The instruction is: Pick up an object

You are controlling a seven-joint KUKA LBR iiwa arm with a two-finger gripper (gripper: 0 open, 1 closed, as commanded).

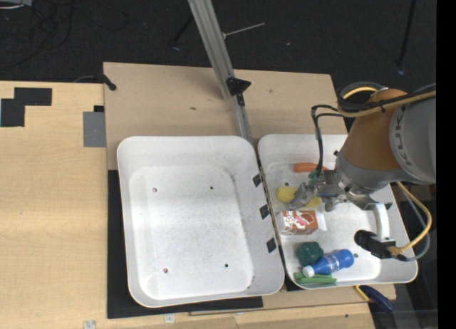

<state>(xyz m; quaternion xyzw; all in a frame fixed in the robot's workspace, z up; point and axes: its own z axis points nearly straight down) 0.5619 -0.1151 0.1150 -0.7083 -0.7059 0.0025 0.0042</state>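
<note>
The right bin holds several small objects. A yellow lemon-like piece lies near its left wall, with an orange carrot-like stick behind it. A red and white packet lies in the middle. Nearer the front sit a dark green lump and a blue bottle with a white cap. My gripper hangs low over the bin, just right of the yellow piece and above the packet. The wrist hides much of it.
The left bin sits beside the right one, joined by black clips. A slanted metal rail rises behind the bins. The arm's grey body and orange band cover the right bin's far right side.
</note>
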